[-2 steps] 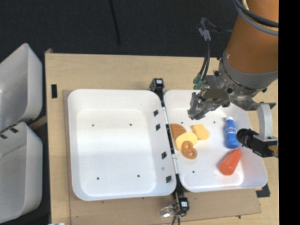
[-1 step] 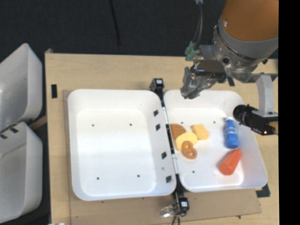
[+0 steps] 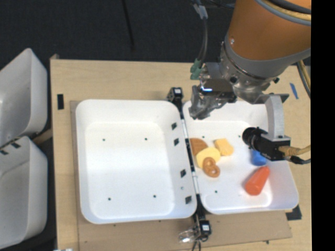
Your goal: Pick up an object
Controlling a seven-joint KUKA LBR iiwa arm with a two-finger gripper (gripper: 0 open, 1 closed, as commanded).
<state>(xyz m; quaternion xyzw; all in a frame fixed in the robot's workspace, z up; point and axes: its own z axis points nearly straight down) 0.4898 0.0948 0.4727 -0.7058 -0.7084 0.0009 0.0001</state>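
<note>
the grey two-finger fingers (image 3: 203, 107) hang over the right white bin's (image 3: 277, 200) far-left corner; whether open or holding anything, cannot tell. below them lie yellow foam pieces (image 3: 214, 151); descending centred over one piece would likely help

Toys (image 3: 212, 160) clustered in rt bin (image 3: 285, 197); lt bin (image 3: 84, 192) beside it.
</note>
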